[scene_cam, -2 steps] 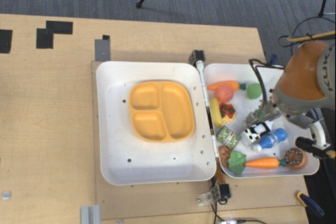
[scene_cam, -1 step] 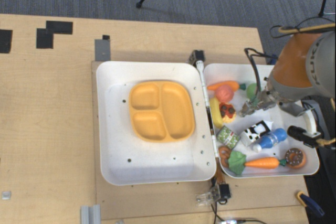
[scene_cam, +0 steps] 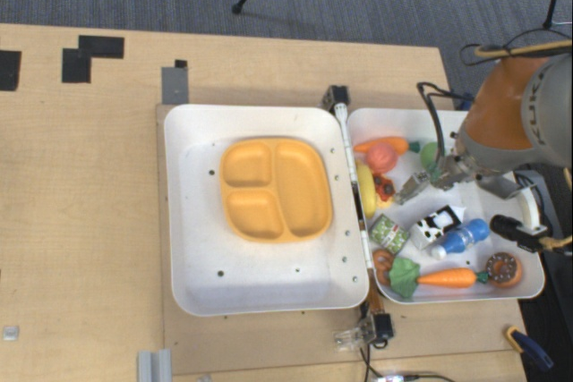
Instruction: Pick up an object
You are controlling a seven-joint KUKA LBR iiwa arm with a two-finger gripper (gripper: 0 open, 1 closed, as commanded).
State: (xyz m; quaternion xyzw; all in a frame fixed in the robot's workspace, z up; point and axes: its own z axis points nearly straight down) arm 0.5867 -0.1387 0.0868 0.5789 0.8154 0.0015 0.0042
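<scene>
— White plastic, two shallow bins on a pale wooden bench (scene_cam: 81, 219). What sits in the left bin (scene_cam: 201, 282)?

— One yellow-orange divided plate (scene_cam: 273, 190) with three compartments, lying flat near the middle of the frame. No writing shows on it.

— And further right?

— The right bin (scene_cam: 528, 282) is crowded. Along its left wall lies a yellow banana-like piece (scene_cam: 365, 188), with a small red and black item (scene_cam: 384, 187) just beside it. Above them, a pink rounded toy (scene_cam: 383, 157) rests against an orange carrot shape (scene_cam: 385, 143). Lower down is a small green and white packet (scene_cam: 388, 233); its print is too small to read. Below that lies a green leafy piece (scene_cam: 403, 275) joined to an orange carrot (scene_cam: 445, 278).

— Any labels readable in the centre?

— No. A black and white cow-patterned toy (scene_cam: 436, 225) touches a blue bottle (scene_cam: 466, 236) with a white end; nothing legible. A brown doughnut (scene_cam: 501, 267) with sprinkles sits in the lower right corner, and a green object (scene_cam: 431, 154) lies near the top.

— Where is the gripper?

— The gripper (scene_cam: 414, 189) hangs over the right bin, above the cow toy, at the end of the grey arm (scene_cam: 501, 116) with its orange band. Its fingers look slightly spread, with nothing between them.
</scene>
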